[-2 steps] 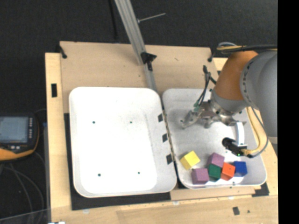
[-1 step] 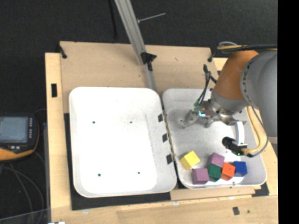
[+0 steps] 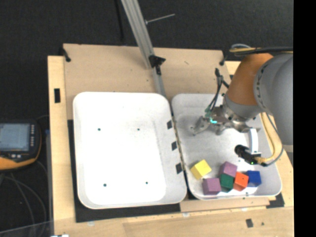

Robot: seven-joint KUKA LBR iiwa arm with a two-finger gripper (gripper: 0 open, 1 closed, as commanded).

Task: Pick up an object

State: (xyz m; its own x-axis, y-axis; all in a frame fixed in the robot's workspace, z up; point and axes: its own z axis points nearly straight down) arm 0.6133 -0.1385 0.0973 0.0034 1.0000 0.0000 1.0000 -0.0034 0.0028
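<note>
Two shallow white bins sit side by side on the bench. The left bin (image 3: 98,107) shows a bare white floor with four small dark dots. The right bin (image 3: 185,107) holds all the loose pieces, gathered along its near edge at about six o'clock.

There, a yellow block (image 3: 201,169) lies farthest toward nine o'clock, slightly apart from the rest and turned at an angle. Toward three o'clock from it comes a tight cluster: a purple block (image 3: 211,185) at the near rim, a green block (image 3: 226,181) touching it, a second purple block (image 3: 229,169) just behind the green one at twelve o'clock, an orange block (image 3: 241,180) beside the green, and a blue block (image 3: 254,177) at the three o'clock end. All are small cubes with matte, solid-coloured faces.

The arm (image 3: 261,85) enters from three o'clock, its orange band above the wrist. The gripper (image 3: 201,127) hangs over the upper middle of the right bin, pointing toward nine o'clock, well apart from the blocks, which lie toward five o'clock from it. Whether the claw is wide or narrow cannot be told; nothing is visibly between its tips.
</note>
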